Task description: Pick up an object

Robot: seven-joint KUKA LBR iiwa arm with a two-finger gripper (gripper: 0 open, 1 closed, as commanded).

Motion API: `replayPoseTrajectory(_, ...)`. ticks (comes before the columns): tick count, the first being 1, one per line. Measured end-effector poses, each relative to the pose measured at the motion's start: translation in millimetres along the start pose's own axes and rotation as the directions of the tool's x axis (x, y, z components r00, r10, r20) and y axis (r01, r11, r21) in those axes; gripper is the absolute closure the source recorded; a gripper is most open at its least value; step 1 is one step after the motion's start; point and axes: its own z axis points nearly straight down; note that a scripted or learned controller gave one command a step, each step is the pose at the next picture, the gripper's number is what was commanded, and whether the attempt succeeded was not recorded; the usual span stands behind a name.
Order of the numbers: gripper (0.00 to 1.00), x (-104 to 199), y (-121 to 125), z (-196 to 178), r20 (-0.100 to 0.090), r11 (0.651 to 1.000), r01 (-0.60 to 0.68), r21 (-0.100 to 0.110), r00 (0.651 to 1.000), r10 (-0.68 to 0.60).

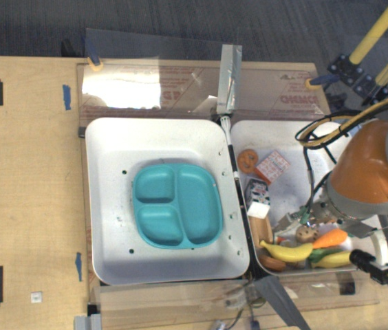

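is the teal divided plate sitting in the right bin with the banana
No, the teal divided plate lies in the left bin, while the banana is in the right bin.

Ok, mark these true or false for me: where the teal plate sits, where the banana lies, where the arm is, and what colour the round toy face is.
1. The teal divided plate lies in the left bin. True.
2. The banana lies in the left bin. False: it lies near the front edge of the right bin.
3. The arm hangs over the right bin. True.
4. The round toy face is blue. False: it is orange.
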Motion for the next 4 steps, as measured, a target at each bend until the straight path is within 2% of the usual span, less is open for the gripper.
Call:
replayPoseTrajectory(1, 0.0, -25.8, 74.4, 2.2, -0.005, 1.0, 0.01, 0.005, 1.0, -0.01)
replayPoseTrajectory(2, 0.0, 37.4, 114.1, -97.9, -0.007, 0.922, 0.387, 0.001, 0.922, -0.386)
replayPoseTrajectory(3, 0.0, -29.8, 91.3, -35.9, -0.013, 0.951, 0.309, 0.014, 0.951, -0.309)
replayPoseTrajectory(4, 0.0, 36.5, 52.9, -99.3, -0.008, 0.932, 0.361, 0.001, 0.932, -0.361)
